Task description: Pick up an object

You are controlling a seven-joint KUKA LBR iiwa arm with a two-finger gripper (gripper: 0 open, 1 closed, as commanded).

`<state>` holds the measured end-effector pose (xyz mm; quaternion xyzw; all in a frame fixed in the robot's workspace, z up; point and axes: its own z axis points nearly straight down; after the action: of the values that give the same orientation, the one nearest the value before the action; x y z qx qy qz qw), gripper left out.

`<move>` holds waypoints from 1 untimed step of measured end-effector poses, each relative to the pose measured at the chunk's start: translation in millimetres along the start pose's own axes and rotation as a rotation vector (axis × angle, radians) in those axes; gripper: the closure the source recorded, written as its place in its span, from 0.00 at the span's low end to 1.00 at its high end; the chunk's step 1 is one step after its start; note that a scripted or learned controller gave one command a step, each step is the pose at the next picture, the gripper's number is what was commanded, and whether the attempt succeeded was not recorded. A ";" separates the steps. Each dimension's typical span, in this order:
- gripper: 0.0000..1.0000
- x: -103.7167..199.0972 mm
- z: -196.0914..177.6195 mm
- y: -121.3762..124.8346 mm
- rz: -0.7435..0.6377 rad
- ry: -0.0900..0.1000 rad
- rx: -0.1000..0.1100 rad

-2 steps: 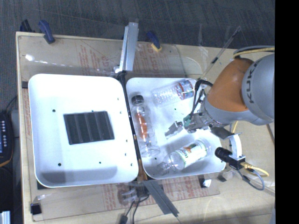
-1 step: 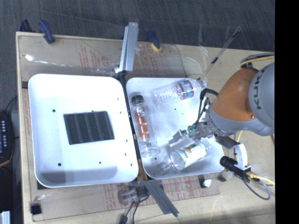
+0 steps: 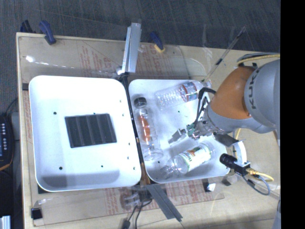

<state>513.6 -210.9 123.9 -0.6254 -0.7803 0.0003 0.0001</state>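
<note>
While my arm reaches in over the right bin, my gripper hangs low above the middle of that bin's floor. I cannot tell from this slant whether my fingers stand apart or together, and I see nothing between them.

Far beyond my gripper, past the divider, lies the left bin, the biggest thing on the bench. It holds a dark ribbed tray lying flat near its middle, well apart from me.

Closer in, three clear bottles lie on their sides around my gripper, all in the right bin. One with a green and white label lies just beside my gripper, on the side toward the near rim of the bin. Whether I touch it is not clear. Another, with a dark cap and orange contents, lies along the wall next to the divider, near my gripper but apart from it. A third, crumpled and with a red and blue label, lies near the far rim of the bin, close to my wrist and apart from the fingers.

Smallest are two blue clamps on the bench's far edge, well away from me.
</note>
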 end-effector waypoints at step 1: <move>0.00 0.3 -6.9 -1.1 -0.038 -0.002 -0.002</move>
<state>512.4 -210.8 130.7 -0.6103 -0.7921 0.0002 -0.0010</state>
